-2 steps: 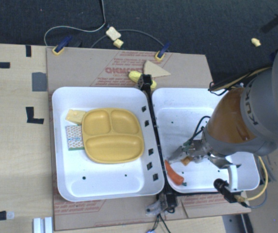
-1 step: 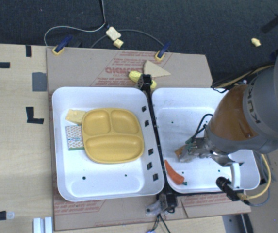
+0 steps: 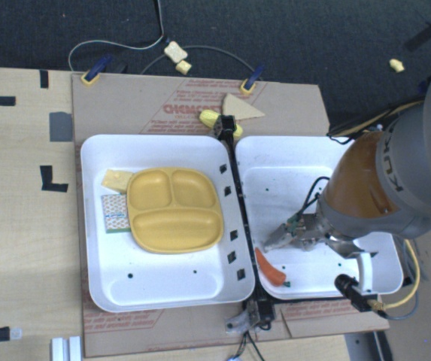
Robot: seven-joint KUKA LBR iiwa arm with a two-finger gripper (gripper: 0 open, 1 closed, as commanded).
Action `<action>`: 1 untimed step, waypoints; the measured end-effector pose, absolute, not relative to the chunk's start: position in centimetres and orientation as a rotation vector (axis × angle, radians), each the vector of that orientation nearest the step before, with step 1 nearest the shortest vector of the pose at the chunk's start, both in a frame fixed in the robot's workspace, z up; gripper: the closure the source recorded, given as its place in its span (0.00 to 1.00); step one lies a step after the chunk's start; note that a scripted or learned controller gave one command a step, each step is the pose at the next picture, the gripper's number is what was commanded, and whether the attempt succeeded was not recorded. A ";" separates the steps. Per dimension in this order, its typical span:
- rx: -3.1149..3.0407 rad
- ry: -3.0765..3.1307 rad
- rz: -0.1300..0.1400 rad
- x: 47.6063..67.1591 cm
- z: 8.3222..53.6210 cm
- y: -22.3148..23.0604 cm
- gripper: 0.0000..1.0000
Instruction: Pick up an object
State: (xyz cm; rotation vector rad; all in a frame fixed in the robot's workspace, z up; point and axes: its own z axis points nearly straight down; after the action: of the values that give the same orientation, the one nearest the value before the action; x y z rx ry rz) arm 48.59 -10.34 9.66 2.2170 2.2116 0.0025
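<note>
One carrot (image 3: 270, 268) lies near the right bin's (image 3: 290, 155) front-left corner. The gripper (image 3: 275, 238) hangs just above it, nothing grasped; whether its fingers are spread, I cannot tell. Next it must descend onto the carrot.

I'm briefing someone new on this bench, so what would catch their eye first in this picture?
First, the big yellow three-compartment plastic plate in the left white bin, with a pale yellow wedge and a small patterned packet at its left edge. Next, the bulky grey arm with its orange band reaching over the right white bin, its gripper just above a small orange carrot-shaped toy lying near that bin's front left corner.
</note>
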 end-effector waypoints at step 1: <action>2.219 2.209 0.000 52.7 15.4 -19.4 0.00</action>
State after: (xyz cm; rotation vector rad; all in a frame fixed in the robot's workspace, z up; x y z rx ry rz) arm 52.67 -19.44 15.44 2.2191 2.2094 -0.0002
